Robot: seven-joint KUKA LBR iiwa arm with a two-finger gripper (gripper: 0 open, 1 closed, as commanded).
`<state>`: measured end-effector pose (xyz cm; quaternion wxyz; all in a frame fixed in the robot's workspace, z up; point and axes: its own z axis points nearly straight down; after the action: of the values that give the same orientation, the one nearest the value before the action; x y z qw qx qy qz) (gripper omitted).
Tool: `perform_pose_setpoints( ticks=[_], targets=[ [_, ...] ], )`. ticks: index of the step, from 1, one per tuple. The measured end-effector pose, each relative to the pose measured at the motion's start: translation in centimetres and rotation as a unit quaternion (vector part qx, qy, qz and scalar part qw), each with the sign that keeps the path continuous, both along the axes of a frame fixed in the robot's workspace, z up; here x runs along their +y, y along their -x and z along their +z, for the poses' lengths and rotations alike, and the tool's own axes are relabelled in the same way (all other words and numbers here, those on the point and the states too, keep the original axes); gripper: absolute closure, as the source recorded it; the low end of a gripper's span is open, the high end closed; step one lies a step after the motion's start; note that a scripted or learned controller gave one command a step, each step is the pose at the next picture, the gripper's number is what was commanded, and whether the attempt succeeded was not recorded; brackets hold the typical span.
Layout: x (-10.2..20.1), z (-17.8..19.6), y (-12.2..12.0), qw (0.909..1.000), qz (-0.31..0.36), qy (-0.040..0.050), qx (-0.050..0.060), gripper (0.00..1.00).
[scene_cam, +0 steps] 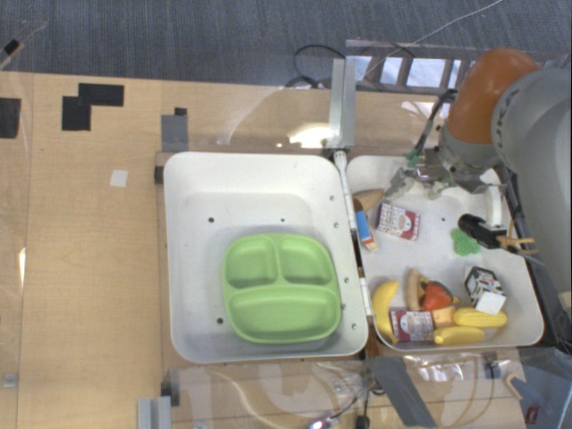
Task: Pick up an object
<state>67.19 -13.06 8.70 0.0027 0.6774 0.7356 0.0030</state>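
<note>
The arm [509, 105] reaches in over the right bin [536, 315], with the gripper [418, 179] low near that bin's far edge; whether it is clenched or released cannot be told. A red-and-white carton [398, 222] lies just below it, apart from it. Nearer in the same bin sit a banana [384, 307], a tomato [437, 297], a second carton [412, 325] and a small black-and-white box [483, 284]. The left bin [192, 199] holds a green tray [281, 286].
</note>
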Motion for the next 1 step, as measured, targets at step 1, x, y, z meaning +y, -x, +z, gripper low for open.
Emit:
perform_pose_setpoints(
  ticks=[1],
  targets=[
    [3.43, 0.22, 5.29, 1.0, 0.009, 0.0, -0.001, 0.0]
  ],
)
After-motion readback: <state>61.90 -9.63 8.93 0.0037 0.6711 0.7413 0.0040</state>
